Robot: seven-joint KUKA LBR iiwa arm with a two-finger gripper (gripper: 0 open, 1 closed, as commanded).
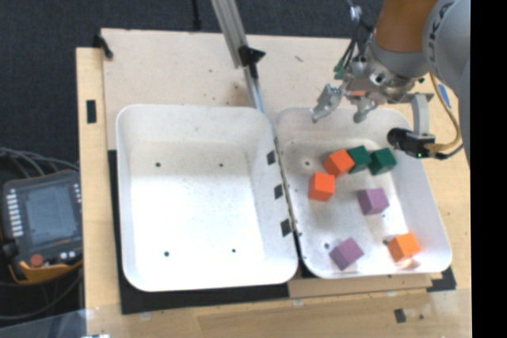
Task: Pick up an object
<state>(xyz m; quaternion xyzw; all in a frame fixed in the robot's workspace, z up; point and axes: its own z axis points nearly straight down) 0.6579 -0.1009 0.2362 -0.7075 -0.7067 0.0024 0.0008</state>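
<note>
The arm enters from the upper right of the frame, its gripper hanging with jaws spread and nothing between them over the upper edge of the right bin. Below it in that bin lie three orange blocks, two green blocks and two purple blocks. The left bin sits beside it on the worktop, and a handheld control pad lies at the left edge.

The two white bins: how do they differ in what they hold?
The right bin holds coloured blocks, orange, green and purple; the left bin shows bare floor with a few dark dots. The pincer is above the right bin's far edge, not the left bin's. Both are shallow and white.
</note>
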